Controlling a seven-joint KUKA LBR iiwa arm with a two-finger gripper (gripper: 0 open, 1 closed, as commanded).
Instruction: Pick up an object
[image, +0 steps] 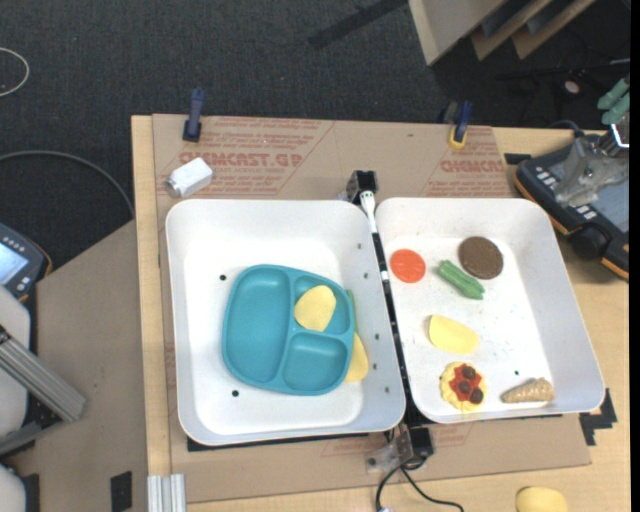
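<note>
- Dark carpet lies behind a bench covered with brown cardboard (300, 150), on which two white bins sit side by side.
- Left bin (195, 300): a teal divided plate (262, 325) lies flat near its middle.
- A yellow slice (316, 307) rests in the plate's upper right compartment; a second yellow piece (358, 361) pokes out at the plate's lower right edge.
- Right bin (560, 300), upper part: an orange-red disc (407, 265), a brown round patty (481, 257), and a green pod (462, 279) touching the patty's lower left.
- Right bin, lower part: a yellow chip (453, 333) at centre, just below it a small tart with red topping (462, 386), and a tan cone (527, 391) near the lower right corner.
- A small white block (190, 177) lies on the cardboard at the upper left, beyond the left bin.
- Whether the gripper is wide or narrow cannot be told.
</note>
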